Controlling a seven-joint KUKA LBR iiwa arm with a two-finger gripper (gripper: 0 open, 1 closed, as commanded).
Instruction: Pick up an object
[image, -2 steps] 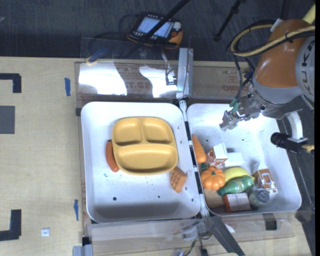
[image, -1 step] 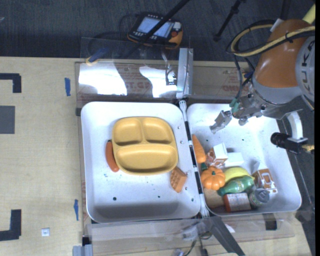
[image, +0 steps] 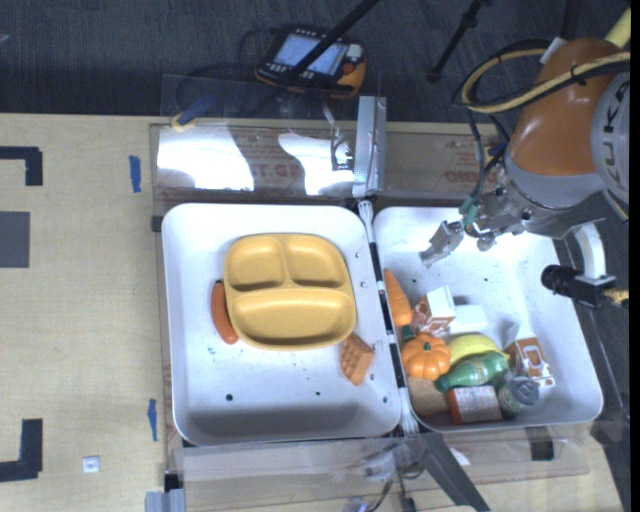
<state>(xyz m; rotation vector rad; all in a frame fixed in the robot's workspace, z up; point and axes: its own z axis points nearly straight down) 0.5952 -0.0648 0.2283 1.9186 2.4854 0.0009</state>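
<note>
Yellow tray (image: 290, 290) (white bin (image: 190, 300)), orange pumpkin (image: 428, 358).

- Upper right edge of the frame: part of a dark printed word on the grey arm (image: 610, 120), cut off by the frame; letters that look like "KU" can be made out.
- Top centre: a handheld controller (image: 305, 58) with a lit screen; its contents are too small to read.
- Lower right: packages in the right bin (image: 560, 330) carry labels too blurred to read.
</note>
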